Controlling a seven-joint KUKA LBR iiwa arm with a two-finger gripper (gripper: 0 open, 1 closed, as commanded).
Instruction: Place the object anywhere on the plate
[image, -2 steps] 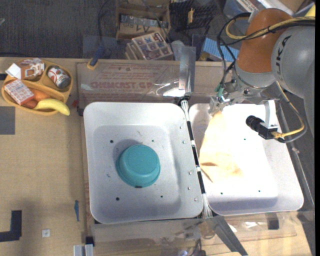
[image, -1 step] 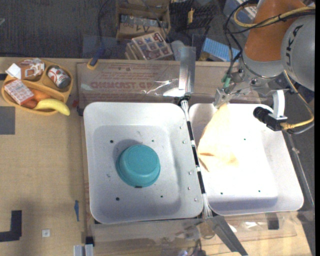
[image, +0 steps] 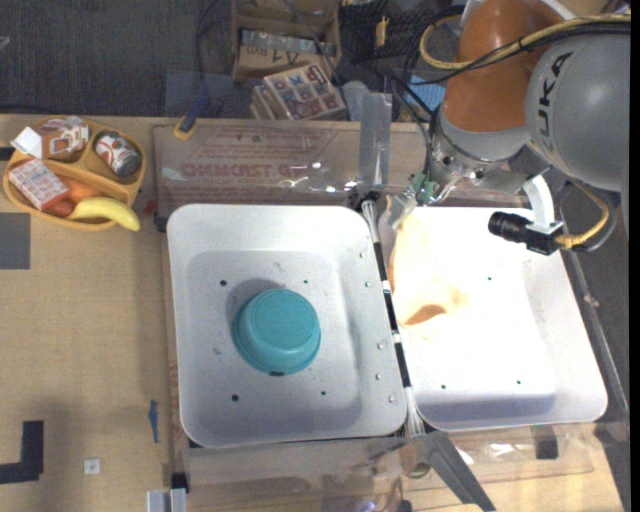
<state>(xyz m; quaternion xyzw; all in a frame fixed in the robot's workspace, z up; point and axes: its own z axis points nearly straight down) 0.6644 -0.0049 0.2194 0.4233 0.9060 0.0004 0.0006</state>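
Teal round plastic plate (image: 278, 330) lies in the left shallow white bin (image: 200, 250), a little left of the middle of that bin's floor. It is a smooth, matte disc of one even blue-green, with a rounded rim that casts a dark shadow along its lower edge. It has no pattern or print, and nothing rests on it.

The right shallow white bin (image: 540, 370) lies just beside it, and the two rims meet along a line of small screws. On its floor near the left wall is a soft orange patch (image: 430, 308). Whether that is a thing or a glow from the arm cannot be told.

The grey arm with the orange band (image: 500, 60) reaches in at the upper right. Its two-finger gripper (image: 418, 195) hangs over the far left corner of the right bin, well apart from the plate. Its tip is blurred against the bright bin, so whether it is open or closed, or has hold of anything, cannot be told. A small black cylinder on a yellow cable (image: 515, 228) juts out beside the arm.

The letters "UKA" can be read on the arm's grey housing (image: 585, 90). A clear sheet behind the bins (image: 260, 172) bears reddish lettering too blurred to read. A printed box (image: 295, 90) further back shows large letters that are also unclear. At the far left a yellow tray (image: 20, 190) holds a yellow banana (image: 105, 211) and labelled packets and tins, their print too small to read.
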